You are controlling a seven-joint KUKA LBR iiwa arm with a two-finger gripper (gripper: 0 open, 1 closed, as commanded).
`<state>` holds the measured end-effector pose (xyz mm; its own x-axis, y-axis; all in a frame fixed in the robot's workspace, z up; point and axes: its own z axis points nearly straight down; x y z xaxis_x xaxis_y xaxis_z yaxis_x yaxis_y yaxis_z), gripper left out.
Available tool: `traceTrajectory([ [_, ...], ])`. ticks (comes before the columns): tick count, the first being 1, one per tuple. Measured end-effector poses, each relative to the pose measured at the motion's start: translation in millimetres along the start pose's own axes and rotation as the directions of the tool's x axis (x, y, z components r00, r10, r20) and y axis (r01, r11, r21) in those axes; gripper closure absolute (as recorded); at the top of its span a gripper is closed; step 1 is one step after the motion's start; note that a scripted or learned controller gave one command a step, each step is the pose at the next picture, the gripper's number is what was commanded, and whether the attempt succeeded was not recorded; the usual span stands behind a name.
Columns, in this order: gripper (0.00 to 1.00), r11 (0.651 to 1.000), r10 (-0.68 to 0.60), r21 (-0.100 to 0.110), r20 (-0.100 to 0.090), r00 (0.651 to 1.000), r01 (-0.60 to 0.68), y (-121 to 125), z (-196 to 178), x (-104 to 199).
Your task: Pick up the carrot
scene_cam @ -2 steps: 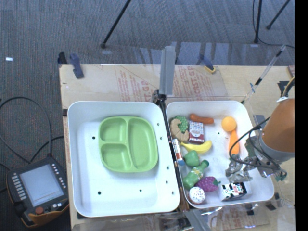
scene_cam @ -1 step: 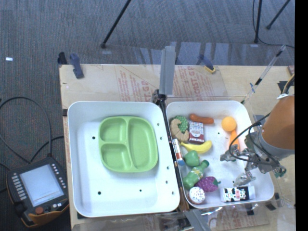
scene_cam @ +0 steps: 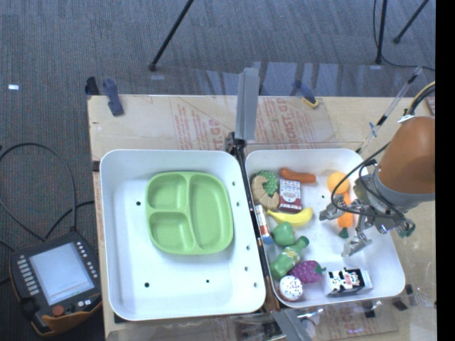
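The carrot (scene_cam: 346,221) is a short orange piece with a green stub at its lower end, lying in the right part of the right bin (scene_cam: 387,275). My gripper (scene_cam: 343,230) hangs right over it, reaching in from the right below the orange wrist band. One finger (scene_cam: 330,213) stands to the carrot's upper left and the other finger (scene_cam: 354,246) to its lower right, so the jaws are spread with the carrot between them, not clamped. Part of the carrot is hidden by the gripper body.
Close by in the right bin lie an orange fruit (scene_cam: 337,182), a red-orange sausage (scene_cam: 297,175), a banana (scene_cam: 291,217), a green pepper (scene_cam: 283,234), grapes (scene_cam: 307,270) and a black-and-white carton (scene_cam: 348,280). The left bin holds a green divided plate (scene_cam: 190,212).
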<state>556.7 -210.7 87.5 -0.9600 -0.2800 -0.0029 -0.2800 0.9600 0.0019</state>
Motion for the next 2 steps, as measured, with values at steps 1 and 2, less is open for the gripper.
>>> traceTrajectory([
  [1, 1.00, 1.000, -0.003, -0.001, 0.003, 1.000, 0.003, 1.3, -10.0, -1.8],
  [2, 1.00, 0.994, 0.109, 0.005, 0.006, 0.994, -0.109, -2.6, -92.3, 1.1],
])
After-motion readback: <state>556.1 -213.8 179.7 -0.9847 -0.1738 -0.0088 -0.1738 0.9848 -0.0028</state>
